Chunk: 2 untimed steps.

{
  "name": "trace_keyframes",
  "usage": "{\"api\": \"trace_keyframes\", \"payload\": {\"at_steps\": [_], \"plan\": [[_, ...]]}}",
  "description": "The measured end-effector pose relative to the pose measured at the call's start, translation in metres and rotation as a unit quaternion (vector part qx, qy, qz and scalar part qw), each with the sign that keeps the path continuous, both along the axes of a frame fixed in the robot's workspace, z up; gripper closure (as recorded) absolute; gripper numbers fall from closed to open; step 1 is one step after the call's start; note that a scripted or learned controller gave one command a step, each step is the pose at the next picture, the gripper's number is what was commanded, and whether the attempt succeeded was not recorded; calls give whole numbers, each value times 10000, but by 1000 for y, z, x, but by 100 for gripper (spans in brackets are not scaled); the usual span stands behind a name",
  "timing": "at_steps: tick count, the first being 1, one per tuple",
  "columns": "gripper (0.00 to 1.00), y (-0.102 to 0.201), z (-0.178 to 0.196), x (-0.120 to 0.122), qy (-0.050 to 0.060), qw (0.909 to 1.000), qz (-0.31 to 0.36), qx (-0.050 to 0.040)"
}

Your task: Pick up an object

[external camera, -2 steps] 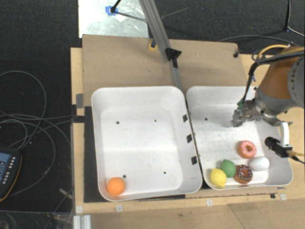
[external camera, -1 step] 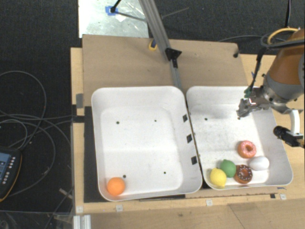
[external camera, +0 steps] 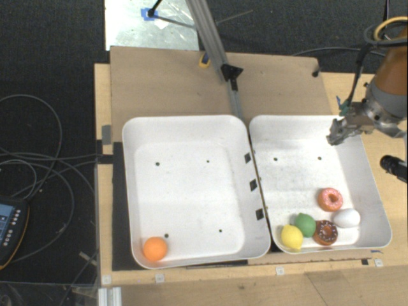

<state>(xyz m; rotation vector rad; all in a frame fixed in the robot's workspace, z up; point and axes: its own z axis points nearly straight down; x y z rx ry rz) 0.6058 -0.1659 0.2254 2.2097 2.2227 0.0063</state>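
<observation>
My gripper (external camera: 336, 136) hangs over the far right edge of the right bin (external camera: 299, 158), well above the objects, with nothing visibly between its fingers. At the near end of that bin lie a pink frosted donut (external camera: 330, 199), a white egg-shaped object (external camera: 346, 218), a chocolate donut (external camera: 325, 233), a green round fruit (external camera: 305, 224) and a yellow lemon (external camera: 292, 236), clustered close together. An orange ball (external camera: 155, 248) rests alone in the near left corner of the left bin (external camera: 185, 171).
A grey pole (external camera: 213, 37) slants across the brown board behind the bins. Black clips (external camera: 253, 184) sit along the seam between the bins. Cables and a handheld pendant (external camera: 9, 225) lie on the floor at left.
</observation>
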Motion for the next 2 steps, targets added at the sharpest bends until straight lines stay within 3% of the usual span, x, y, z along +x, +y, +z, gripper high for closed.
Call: {"api": "trace_keyframes", "payload": {"at_steps": [2], "plan": [[100, 116, -9, 13, 38, 10000, 25, 23]]}}
